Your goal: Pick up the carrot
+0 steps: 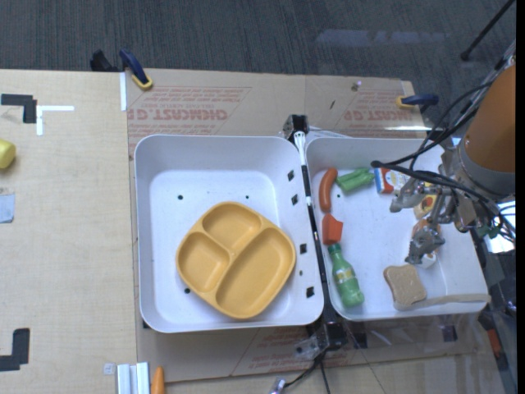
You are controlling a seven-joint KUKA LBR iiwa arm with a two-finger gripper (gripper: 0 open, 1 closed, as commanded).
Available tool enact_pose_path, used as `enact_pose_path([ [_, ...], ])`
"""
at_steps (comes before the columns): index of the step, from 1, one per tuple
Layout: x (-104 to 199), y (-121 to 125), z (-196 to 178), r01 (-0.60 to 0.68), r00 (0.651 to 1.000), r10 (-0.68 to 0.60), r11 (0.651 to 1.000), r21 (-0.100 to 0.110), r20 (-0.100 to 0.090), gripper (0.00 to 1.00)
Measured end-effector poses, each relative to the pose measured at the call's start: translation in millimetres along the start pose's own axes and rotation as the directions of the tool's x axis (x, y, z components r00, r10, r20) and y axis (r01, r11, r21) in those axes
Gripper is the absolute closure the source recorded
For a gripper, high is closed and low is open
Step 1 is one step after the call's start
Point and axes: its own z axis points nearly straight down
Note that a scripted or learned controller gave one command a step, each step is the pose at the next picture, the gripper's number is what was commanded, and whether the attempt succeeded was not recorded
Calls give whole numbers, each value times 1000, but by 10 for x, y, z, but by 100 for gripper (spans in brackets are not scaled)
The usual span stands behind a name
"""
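Nearest me, I count two white bins: the left bin (pixel 148 220) carries one yellow divided plate (pixel 236 258). Along the right bin's (pixel 467 290) left wall I see one hot dog (pixel 327 187), one carrot (pixel 331 229), one green bottle (pixel 345 277); a green piece (pixel 354 179) lies near its far edge, a bread slice (pixel 404 286) at the near edge. Above its right side I see the gripper (pixel 423 247); whether it is apart or together, I cannot tell.
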Motion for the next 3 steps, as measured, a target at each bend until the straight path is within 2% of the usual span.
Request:
enact_pose_path([
  [1, -466, -679, 907, -231, 973, 231, 973, 0, 2, 0],
  [2, -332, -149, 1192, 107, 994, -107, 994, -1, 1, 0],
  [3, -4, -40, 1427, 258, 966, -258, 966, -1, 0, 0],
])
